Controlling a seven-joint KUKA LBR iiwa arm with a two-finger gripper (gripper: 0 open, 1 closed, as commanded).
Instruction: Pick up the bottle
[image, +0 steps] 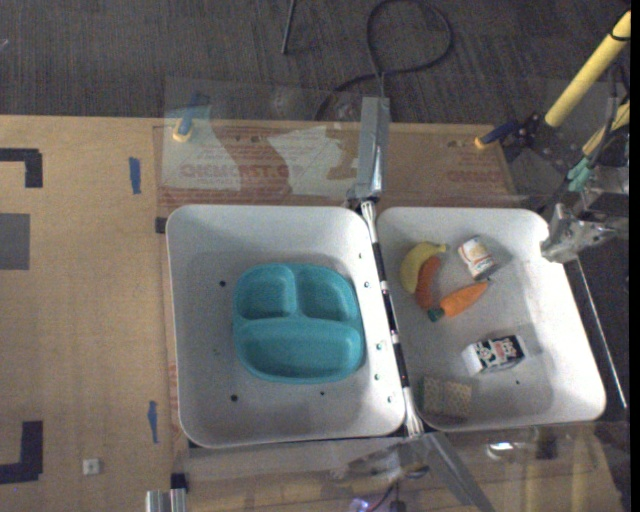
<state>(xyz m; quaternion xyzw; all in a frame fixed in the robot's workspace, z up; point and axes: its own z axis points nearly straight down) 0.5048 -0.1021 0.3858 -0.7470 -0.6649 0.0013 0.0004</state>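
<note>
**A:** What carries it all?

**B:** The desk (80, 330), flat tan board; on it two shallow white bins with rounded corners and smooth walls, the left bin (190, 240) and the right bin (570, 390), set side by side.

**A:** And in them?

**B:** In the left, a teal tray (297, 322), moulded, with three compartments; in the right, an orange carrot (462, 300), tapered, a curved yellow banana (420, 260), a boxy black-and-white carton (494, 353), a tan sponge (447, 397), rough and square; the bottle (477, 256), small, white with a red label, lies near the far wall beside the banana.

**A:** The claw?

**B:** The claw (572, 238), pale metal, sits at the right bin's far right rim; spread or pressed together, I cannot tell.
</note>
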